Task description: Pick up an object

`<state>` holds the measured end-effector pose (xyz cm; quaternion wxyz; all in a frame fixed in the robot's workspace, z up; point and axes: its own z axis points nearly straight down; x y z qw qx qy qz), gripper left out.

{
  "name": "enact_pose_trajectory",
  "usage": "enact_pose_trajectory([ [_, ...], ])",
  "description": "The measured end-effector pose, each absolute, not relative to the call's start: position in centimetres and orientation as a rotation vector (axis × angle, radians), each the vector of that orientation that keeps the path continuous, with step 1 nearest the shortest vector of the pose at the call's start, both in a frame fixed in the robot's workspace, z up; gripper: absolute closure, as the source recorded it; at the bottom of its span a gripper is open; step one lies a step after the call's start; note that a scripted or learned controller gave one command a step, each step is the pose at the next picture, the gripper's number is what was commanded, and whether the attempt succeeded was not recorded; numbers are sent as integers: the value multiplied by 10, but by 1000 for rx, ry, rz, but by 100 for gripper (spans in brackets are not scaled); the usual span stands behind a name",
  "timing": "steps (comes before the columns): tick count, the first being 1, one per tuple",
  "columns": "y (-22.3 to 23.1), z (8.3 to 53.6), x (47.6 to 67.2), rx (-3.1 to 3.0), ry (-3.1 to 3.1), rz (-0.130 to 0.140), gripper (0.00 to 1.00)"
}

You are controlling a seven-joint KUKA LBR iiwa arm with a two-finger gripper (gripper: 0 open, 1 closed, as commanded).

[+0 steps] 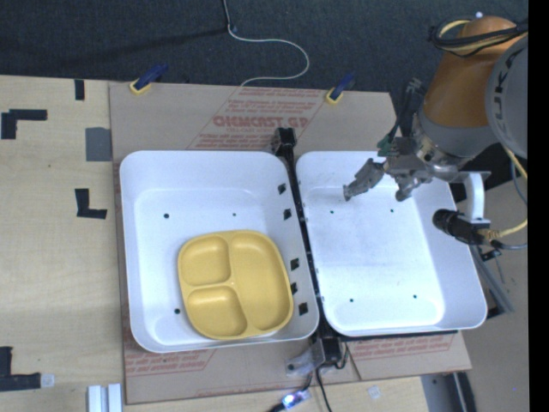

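A yellow divided plate (235, 284) with three compartments lies flat in the left bin (146, 178), toward its front. My gripper (375, 188) hangs over the back of the right bin (429, 312), far from the plate. Its two dark fingers are spread apart with nothing between them. One finger (359, 181) points left and down, the other sits to its right. The grey arm with the orange band comes in from the upper right.
The two white bins sit side by side on a cardboard sheet (249, 118) held by blue and yellow clamps. A dark divider with clips (296, 230) runs between the bins. A white cable (257, 41) trails across the dark floor behind the bench.
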<state>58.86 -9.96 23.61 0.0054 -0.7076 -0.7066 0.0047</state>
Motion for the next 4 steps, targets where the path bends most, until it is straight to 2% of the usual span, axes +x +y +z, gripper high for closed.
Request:
enact_pose_trajectory([
  [1,-100,243,591,-2219,-2222,2,0],
  [4,-92,81,595,-2219,-2223,5,0],
])
